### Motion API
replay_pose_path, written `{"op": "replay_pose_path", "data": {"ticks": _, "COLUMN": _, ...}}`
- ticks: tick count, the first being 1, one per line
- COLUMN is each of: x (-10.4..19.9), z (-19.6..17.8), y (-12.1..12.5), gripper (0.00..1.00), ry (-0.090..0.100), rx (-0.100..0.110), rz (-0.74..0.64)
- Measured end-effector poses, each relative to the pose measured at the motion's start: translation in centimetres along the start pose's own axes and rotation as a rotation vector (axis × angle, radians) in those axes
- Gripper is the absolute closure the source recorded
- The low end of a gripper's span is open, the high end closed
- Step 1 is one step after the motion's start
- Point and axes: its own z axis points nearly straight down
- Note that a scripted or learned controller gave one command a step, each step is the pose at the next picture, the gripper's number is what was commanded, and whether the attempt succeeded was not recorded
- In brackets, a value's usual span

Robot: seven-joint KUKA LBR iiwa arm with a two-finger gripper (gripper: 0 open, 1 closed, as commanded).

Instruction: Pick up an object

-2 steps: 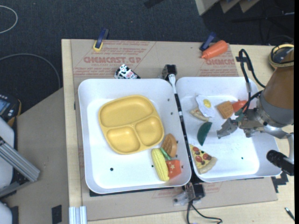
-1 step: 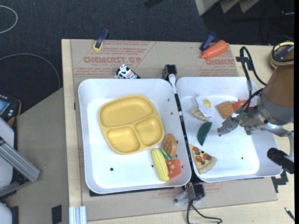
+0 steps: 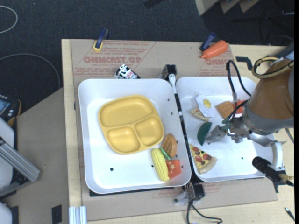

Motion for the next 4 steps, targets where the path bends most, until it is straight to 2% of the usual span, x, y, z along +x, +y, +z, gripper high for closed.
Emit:
{"op": "replay_pose_path", "data": {"ticks": 1, "x": -1.0, "z": 5.2, "y": -0.2, "gripper": 0.00, "ry": 0.000, "rx": 0.000, "rz": 0.001}}
{"op": "replay_pose_path", "data": {"ticks": 2, "x": -1.0, "z": 6.0, "y": -0.1, "gripper": 0.00, "ry": -0.001, "rx": -0.004, "rz": 0.001}}
{"op": "replay_pose_path", "data": {"ticks": 3, "x": -1.0, "z": 5.0, "y": -0.1, "gripper": 1.00, "ry": -0.002, "rx": -0.006, "rz": 0.002}}
{"op": "replay_pose_path", "data": {"ticks": 4, "x": -0.4, "z": -0.8, "y": -0.8, "gripper": 1.00, "ry": -0.005, "rx": -0.011, "rz": -0.002}}
